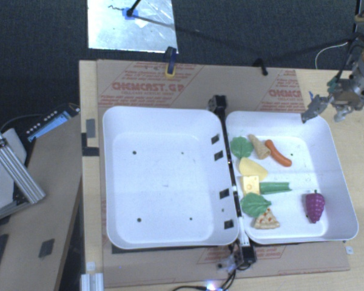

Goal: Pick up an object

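- The left bin sits on the bench's brown board; only small dark marks show on its white floor.
- The right bin holds all the candidates, crowded toward its left wall: a green leafy piece, a tan piece and an orange carrot-like stick along the top; below them a yellow wedge, a yellow cube, a green pod, another green leaf and a pizza-like slice.
- A purple grape bunch lies apart from the others, toward the right wall.
- The gripper hangs above the right bin's far right corner, its two fingers spread apart with nothing between them.
- Judged from this, the task is at the approach step: nothing is picked yet. The next move calls for travelling over the chosen piece, then descending; the grape bunch looks the easiest, since its neighbours give it room, while the clustered pieces risk a nudge.
- Around the bench: dark carpet, a shiny sheet at the top, an aluminium frame at left.
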`<state>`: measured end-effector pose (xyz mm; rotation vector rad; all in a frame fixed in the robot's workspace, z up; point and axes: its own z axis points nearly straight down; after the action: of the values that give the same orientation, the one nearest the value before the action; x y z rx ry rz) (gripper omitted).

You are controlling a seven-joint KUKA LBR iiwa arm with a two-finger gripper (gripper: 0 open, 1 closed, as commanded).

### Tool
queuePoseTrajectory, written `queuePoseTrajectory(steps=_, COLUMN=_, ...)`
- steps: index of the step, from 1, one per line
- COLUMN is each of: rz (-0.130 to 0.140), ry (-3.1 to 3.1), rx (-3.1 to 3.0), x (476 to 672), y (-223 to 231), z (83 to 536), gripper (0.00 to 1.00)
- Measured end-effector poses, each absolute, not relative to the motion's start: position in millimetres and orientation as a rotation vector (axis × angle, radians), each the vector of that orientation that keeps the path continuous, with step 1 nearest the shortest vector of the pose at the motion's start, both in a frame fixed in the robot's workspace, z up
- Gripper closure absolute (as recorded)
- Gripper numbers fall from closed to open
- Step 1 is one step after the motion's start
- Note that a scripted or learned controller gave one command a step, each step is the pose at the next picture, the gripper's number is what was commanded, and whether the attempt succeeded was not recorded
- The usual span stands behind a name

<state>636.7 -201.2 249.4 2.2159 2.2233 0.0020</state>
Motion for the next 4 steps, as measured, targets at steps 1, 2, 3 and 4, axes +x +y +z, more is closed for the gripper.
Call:
queuePoseTrajectory(steps=1, rz=-0.006, ry=2.228, rx=2.228, x=547.9, y=-175.4, z=186.7, gripper=0.0)
queuePoseTrajectory(steps=2, rz=0.011, ry=2.221, rx=2.212, x=611.8, y=-206.9, z=84.3, gripper=0.0)
queuePoseTrajectory(steps=3, rz=0.012, ry=2.219, rx=2.206, x=611.8, y=-207.2, z=100.5, gripper=1.0)
queuePoseTrajectory(steps=4, rz=0.006, ry=2.224, rx=2.21, x=572.9, y=-120.8, z=87.4, gripper=1.0)
